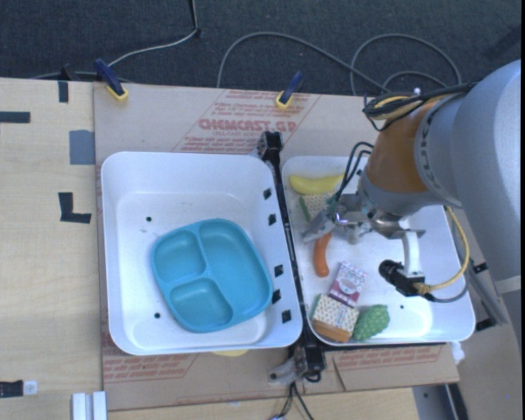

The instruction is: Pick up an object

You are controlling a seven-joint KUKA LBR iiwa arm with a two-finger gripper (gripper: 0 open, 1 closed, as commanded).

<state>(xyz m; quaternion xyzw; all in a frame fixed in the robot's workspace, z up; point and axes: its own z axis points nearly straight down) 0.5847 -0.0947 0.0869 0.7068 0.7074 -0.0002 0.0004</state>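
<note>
Two white bins sit side by side on a brown cardboard sheet (157,129) that covers part of the pale wooden worktop (35,261). Red print on the cardboard behind the bins reads "CHEMCAST GP", with smaller lines under it too blurred to read; more red print peeks out along the front edge of the sheet, also unreadable. The left bin (122,234) holds a blue tray (212,274) with three compartments, lying flat near the bin's middle. The right bin (446,322) holds the small things: a banana (313,183) at the back, an orange carrot (321,256) just ahead of it, a white packet (348,282) with pink print that cannot be read, a checkered box (333,318) at the front, and a green lump (372,321) touching the box on its right. The arm (455,147) reaches over the right bin, and the gripper (325,224) hangs low just above the carrot's back end, near the banana. Its fingers cannot be made out well enough to tell whether they are spread or closed, and nothing is seen between them. Blue and yellow clamps (111,80) pin the cardboard's back edge, and cables trail over the dark floor (332,16) behind.
</note>
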